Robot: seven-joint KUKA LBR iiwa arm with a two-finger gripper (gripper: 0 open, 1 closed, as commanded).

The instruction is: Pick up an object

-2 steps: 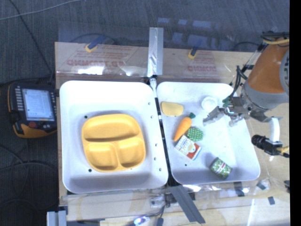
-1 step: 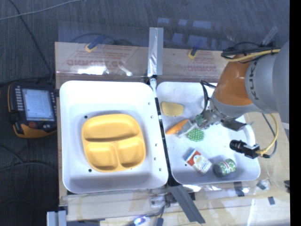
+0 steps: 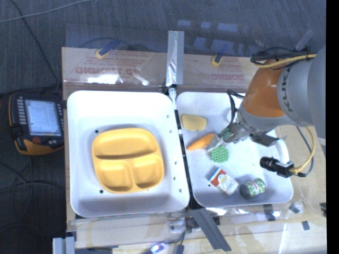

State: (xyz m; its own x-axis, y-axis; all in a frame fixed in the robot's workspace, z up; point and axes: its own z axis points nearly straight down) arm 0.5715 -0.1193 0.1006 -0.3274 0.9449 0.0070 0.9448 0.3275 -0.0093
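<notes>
Two white bins sit side by side on the worktop. Over the right bin (image 3: 286,194), the hand (image 3: 229,135) hangs low just above a green ball (image 3: 219,153) and right of an orange carrot (image 3: 200,142); how far it is open cannot be told, and nothing shows in its grasp. A yellow tray (image 3: 127,159) lies in the left bin (image 3: 79,142).
</notes>
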